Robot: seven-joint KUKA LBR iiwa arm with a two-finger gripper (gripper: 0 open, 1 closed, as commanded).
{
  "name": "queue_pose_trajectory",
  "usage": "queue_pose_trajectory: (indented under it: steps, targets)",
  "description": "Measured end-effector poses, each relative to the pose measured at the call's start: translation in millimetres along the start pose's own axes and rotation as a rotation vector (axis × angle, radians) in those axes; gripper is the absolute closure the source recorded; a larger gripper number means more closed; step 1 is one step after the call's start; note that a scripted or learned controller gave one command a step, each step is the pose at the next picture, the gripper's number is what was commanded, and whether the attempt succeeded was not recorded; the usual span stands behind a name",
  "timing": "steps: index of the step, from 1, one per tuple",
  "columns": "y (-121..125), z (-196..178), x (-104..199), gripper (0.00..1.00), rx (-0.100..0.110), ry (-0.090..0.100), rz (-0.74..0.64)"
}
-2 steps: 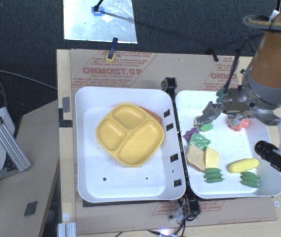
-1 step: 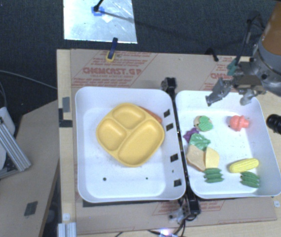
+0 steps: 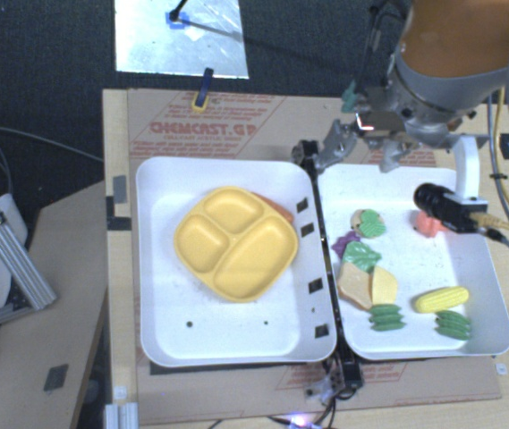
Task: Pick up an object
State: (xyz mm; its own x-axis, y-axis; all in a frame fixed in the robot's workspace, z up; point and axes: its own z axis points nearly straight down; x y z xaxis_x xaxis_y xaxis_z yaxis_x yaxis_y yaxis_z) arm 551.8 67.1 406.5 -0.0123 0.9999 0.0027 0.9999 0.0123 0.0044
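My gripper (image 3: 361, 153) hangs over the far rim of the right bin (image 3: 496, 315), its two fingers (image 3: 332, 148) spread open with nothing between them. Below it in that bin lie several toy foods: a tan and green piece (image 3: 368, 222), a green leaf (image 3: 360, 256), a yellow wedge (image 3: 369, 287), a corn cob (image 3: 440, 299), two green pods (image 3: 385, 316) and a pink piece (image 3: 428, 226). All of them are nearer the camera than the gripper and apart from it.
The left bin (image 3: 160, 329) holds a yellow divided plate (image 3: 236, 241) with an orange item (image 3: 278, 208) peeking from under its far edge. A black cylinder (image 3: 446, 208) with a cable juts over the right bin's right side. A foil sheet (image 3: 181, 25) lies behind.
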Motion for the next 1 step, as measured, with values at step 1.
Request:
queue_pose_trajectory:
  steps: [1]
  targets:
    - [-0.2, -11.0, -5.1, 1.00, -0.001, -0.003, 0.001]
